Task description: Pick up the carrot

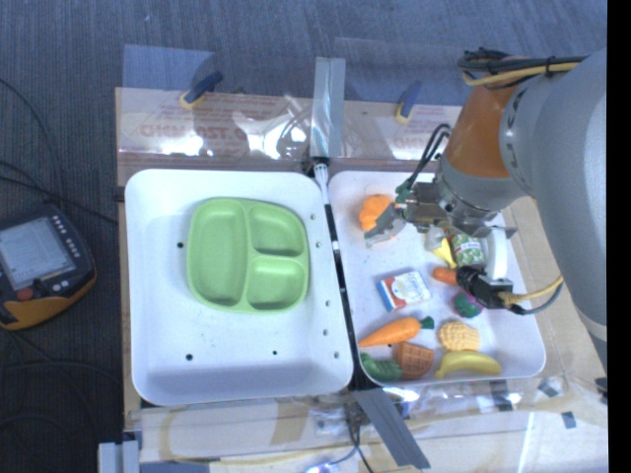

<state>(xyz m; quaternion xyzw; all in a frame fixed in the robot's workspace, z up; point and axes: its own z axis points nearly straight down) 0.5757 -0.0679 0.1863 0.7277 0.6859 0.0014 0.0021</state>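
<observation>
The carrot [392, 331], orange with a green tuft at its right end, lies slantwise in the right bin [527, 353], near the front left. My gripper [385, 227] is well behind it at the bin's back left, low over the floor. It is right beside a small orange fruit-like toy [374, 208]. Nothing can be made out in the gripper. The carrot lies apart from it, with a small white, red and blue box [404, 289] in between.
The left bin [158, 363] holds a green divided plate [246, 254]. Around the carrot lie a corn cob [457, 336], a banana [469, 365], a brown waffle-like piece [415, 360] and a green item [384, 369]. A green-labelled bottle [469, 250] lies under the wrist.
</observation>
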